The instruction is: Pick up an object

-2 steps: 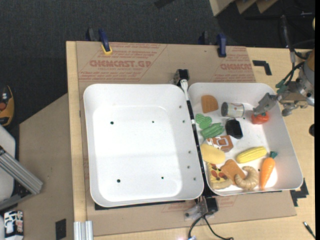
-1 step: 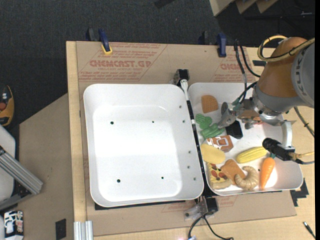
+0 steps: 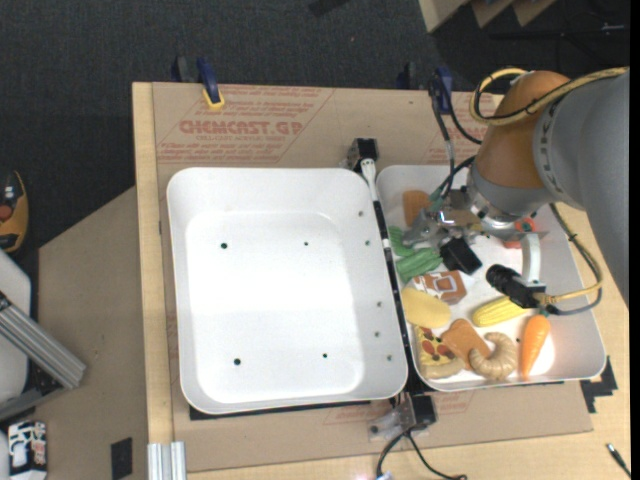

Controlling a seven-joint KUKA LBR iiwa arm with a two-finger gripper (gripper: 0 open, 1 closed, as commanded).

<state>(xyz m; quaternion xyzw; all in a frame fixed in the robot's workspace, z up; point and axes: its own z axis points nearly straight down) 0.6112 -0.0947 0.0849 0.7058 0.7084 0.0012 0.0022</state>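
White bins (image 3: 270,193); grey arm (image 3: 590,138) with orange band (image 3: 515,133); orange carrot (image 3: 534,342), yellow corn (image 3: 497,312), green pod (image 3: 416,263), tan croissant (image 3: 495,358).

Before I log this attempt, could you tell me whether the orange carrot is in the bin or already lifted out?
In the bin. The carrot lies on the floor of the right bin near its front edge, beside the corn, apart from the gripper.
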